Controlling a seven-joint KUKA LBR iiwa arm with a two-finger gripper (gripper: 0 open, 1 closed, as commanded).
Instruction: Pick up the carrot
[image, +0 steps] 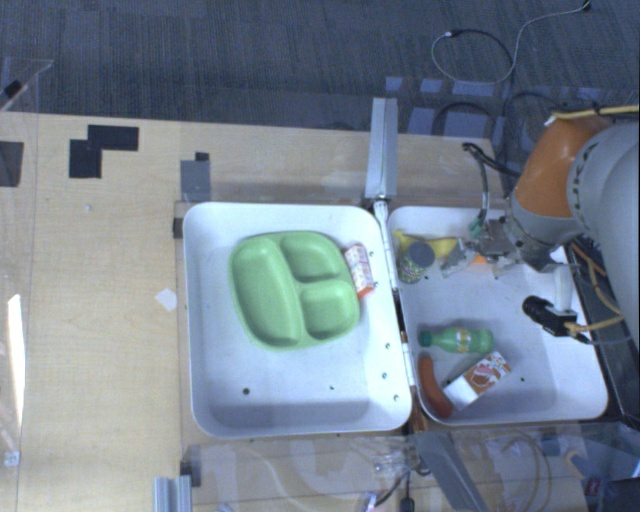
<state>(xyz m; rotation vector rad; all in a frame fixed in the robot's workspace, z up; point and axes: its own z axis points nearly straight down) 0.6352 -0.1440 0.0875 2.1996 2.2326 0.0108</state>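
Observation:
Only a small orange patch of the carrot (482, 261) is visible, near the back wall of the right bin (590, 400). My gripper (478, 250) is low over that patch and covers most of the carrot. The grey arm with its orange band (545, 175) reaches in from the right above the bin's back right corner.
In the right bin, a yellow item (405, 241) and a grey can (417, 256) lie just left of the gripper. A green bottle (458, 340), a brown sausage (432, 387) and a small carton (480, 376) lie toward the front. The left bin holds a green divided plate (290, 290) and a small packet (358, 270).

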